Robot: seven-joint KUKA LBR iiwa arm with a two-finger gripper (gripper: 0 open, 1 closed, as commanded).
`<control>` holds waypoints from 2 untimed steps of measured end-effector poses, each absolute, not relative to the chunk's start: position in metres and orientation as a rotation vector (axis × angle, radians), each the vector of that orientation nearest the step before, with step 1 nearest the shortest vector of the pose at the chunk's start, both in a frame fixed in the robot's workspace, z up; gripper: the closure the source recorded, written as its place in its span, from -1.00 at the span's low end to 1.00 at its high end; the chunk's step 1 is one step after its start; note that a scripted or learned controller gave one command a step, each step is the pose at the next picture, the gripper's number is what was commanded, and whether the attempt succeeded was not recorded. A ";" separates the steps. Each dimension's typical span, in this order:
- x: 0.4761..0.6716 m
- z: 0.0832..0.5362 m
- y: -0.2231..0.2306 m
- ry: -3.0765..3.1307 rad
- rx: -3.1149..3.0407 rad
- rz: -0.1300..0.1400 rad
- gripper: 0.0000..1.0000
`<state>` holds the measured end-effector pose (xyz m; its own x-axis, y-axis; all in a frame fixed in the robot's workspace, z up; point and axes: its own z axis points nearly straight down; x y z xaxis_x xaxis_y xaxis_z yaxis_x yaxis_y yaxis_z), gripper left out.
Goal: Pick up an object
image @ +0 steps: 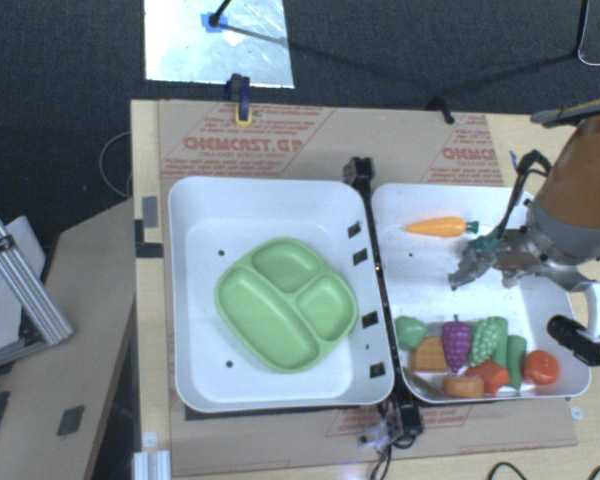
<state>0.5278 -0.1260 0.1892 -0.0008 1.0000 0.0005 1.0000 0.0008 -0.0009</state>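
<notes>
An orange toy carrot (439, 227) lies near the back of the right bin (420, 278). Along that bin's front edge sits a heap of toy food: purple grapes (457, 341), a green piece (489, 337), an orange piece (430, 354) and a red tomato (541, 367). My gripper (470, 270) hangs over the middle of the right bin, right of the carrot and above the heap. Nothing shows between its fingers (461, 276).
The left bin (200, 268) holds a green divided plate (285, 304). A black clip strip (368, 268) runs between the bins. The grey arm with its orange band (585, 183) fills the right side. A metal frame (15, 278) stands off the bench at left.
</notes>
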 end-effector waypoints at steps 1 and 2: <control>0.530 0.130 -0.132 -2.222 -2.220 0.000 -1.00; 0.530 0.082 -0.132 -2.221 -2.219 0.001 -1.00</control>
